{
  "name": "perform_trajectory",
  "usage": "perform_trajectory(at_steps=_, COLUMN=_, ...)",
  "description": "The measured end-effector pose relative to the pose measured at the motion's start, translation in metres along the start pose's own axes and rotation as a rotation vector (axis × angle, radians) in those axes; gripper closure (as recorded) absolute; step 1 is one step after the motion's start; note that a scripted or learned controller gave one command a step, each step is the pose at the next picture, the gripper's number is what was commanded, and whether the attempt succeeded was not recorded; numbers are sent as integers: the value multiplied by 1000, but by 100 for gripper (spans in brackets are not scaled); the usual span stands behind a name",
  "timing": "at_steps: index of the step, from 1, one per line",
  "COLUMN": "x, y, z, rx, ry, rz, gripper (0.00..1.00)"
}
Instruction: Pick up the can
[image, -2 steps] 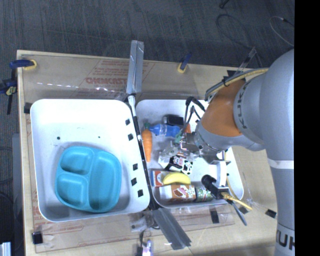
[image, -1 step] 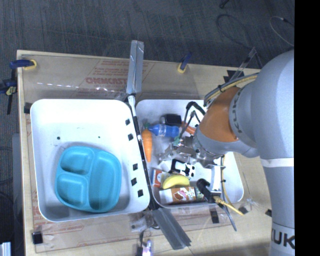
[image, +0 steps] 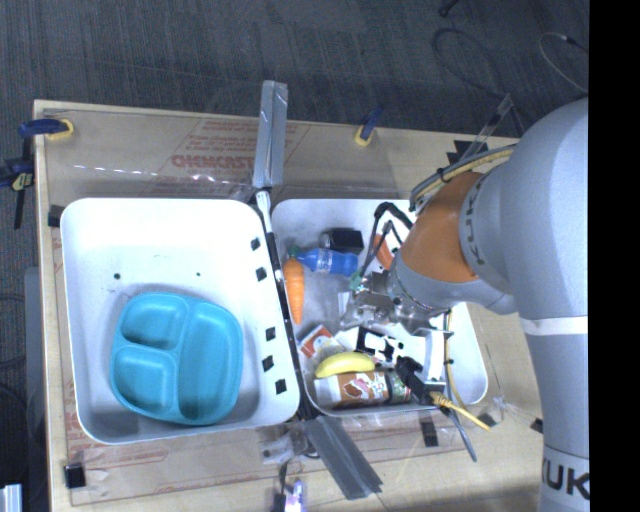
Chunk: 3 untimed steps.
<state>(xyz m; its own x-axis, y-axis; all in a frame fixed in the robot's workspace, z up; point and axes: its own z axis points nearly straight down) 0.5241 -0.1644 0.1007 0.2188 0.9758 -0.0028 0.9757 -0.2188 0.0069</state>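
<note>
Looks like the approach step: the end effector (image: 378, 318) hangs low in the right bin (image: 470, 375), and the can (image: 362, 388) lies on its side just below it, beside a banana (image: 343, 363) (grip state? can't tell). Next it needs to shift over the can.

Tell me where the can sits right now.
The can lies on its side at the near edge of the right bin, just under the banana, with the gripper above it in the camera view.
</note>
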Motion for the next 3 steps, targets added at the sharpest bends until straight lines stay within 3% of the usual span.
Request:
perform_trajectory(at_steps=1, x=0, y=0, z=0, rx=0, ry=0, rz=0, gripper=0)
perform_trajectory(at_steps=2, x=-19, y=83, z=13, rx=11, ry=4, rz=-186, gripper=0)
perform_trajectory(at_steps=3, x=-11, y=120, z=17, rx=94, ry=8, rz=-52, gripper=0)
